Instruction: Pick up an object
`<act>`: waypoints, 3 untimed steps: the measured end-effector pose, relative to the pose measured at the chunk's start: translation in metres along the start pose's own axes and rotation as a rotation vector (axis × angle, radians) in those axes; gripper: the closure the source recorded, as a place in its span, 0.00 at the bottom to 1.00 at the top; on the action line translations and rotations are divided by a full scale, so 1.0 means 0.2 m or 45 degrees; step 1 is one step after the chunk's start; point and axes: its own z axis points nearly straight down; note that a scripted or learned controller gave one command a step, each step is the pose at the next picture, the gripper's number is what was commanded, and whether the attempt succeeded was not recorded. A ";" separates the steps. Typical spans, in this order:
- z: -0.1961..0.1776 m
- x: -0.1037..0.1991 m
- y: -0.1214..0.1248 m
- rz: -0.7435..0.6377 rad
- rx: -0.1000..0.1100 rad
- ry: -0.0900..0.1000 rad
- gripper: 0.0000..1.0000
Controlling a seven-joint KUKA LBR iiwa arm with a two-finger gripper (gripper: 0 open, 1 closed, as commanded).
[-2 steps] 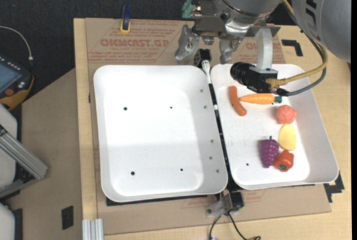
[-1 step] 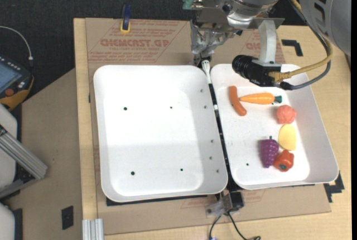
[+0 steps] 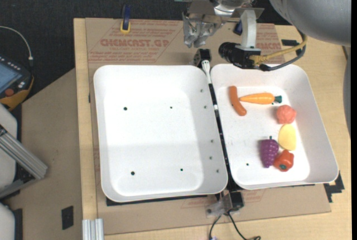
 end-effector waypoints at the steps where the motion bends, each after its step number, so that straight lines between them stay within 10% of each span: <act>1: -0.10 0.28 0.09 -0.010 -0.008 0.005 1.00; 2: -0.55 0.46 0.02 -0.010 -0.016 0.008 1.00; 3: 0.01 0.24 0.14 0.003 0.010 -0.002 1.00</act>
